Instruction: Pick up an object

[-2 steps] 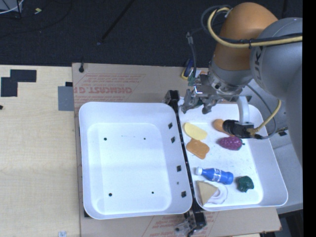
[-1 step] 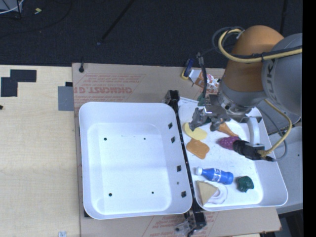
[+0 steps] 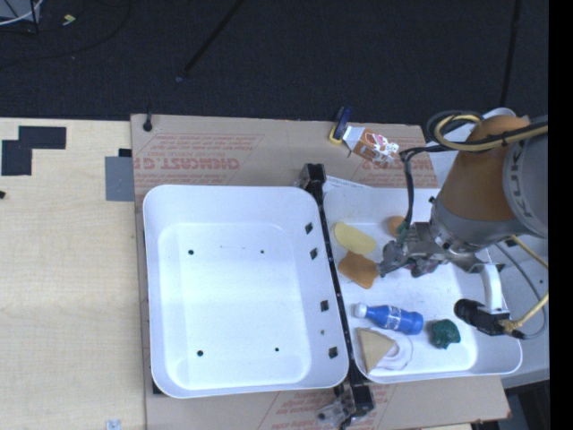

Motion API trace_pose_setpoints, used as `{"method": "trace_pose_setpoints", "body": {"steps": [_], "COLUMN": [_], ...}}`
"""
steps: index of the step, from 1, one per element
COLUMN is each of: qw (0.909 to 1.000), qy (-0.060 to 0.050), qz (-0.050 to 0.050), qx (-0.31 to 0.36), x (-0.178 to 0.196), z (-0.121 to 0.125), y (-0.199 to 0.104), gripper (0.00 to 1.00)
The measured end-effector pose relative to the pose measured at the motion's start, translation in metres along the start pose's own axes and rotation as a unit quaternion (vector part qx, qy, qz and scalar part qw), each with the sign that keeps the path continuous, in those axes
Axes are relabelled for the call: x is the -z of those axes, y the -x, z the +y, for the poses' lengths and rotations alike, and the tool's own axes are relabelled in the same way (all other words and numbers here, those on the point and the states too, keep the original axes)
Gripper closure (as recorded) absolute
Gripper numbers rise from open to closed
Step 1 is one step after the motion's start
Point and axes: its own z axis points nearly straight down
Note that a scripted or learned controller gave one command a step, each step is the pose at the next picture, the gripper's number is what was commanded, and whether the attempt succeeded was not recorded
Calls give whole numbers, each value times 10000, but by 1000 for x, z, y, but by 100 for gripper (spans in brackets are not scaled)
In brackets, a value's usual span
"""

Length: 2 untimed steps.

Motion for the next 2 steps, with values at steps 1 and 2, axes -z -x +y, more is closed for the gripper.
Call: {"method": "trace_pose_setpoints", "body": {"steps": [1,2], "qw": [9999,9999], "qy": [79,70], "qz": [13,16], "qx": [66,74], "x": [42,40], "z": [45,86], "y": [-55,-122], "gripper": [100,100]}}
